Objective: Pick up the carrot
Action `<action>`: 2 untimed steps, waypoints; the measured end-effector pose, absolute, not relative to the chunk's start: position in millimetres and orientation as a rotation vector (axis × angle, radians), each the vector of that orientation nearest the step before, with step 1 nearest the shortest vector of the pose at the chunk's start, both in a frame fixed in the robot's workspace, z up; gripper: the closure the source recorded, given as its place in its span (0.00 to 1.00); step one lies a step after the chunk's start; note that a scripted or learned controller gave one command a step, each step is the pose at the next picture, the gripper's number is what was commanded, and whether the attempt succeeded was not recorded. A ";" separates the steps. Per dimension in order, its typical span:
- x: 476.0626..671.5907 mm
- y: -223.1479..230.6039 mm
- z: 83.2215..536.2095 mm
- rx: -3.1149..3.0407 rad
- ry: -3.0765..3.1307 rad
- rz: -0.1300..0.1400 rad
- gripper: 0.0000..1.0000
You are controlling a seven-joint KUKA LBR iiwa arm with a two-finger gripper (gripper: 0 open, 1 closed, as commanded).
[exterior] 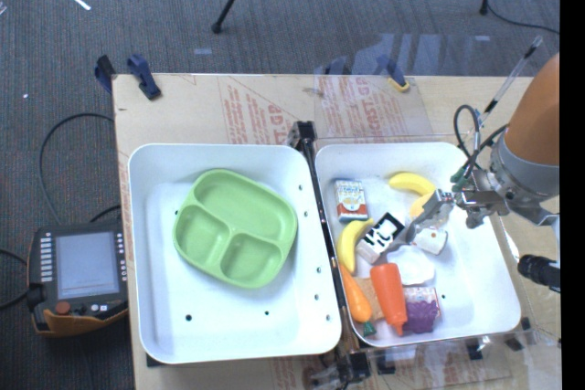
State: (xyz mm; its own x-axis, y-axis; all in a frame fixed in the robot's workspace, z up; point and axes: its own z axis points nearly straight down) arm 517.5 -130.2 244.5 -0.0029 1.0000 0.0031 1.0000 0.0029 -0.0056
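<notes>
- The carrot (356,296), orange with a green tip, lies at the front left of the right bin (498,306), close against the bin's left wall.
- Just right of the carrot lies a larger orange-red piece (388,293), and right of that a purple item (421,308).
- Behind the carrot, a yellow banana (348,242) curves along the same wall; further back sit a small carton (350,198) and a second yellow piece (410,184).
- The pincer (408,235) hangs behind and right of the carrot, apart from it, over a black-and-white tagged block (378,233); whether it is clenched or released cannot be told.
- Left of the carrot, past the wall, the left bin (155,324) holds a green divided plate (235,226).
- Both bins rest on the counter (247,105).
</notes>
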 end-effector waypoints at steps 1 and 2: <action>473.9 -53.3 184.0 -2.009 -2.400 0.007 0.00; 475.1 -50.9 185.4 -1.855 -2.526 0.004 0.00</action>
State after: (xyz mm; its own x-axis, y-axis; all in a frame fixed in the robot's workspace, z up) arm 475.1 -50.9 185.4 -0.2995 0.9541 0.0044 0.9541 0.2995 -0.0065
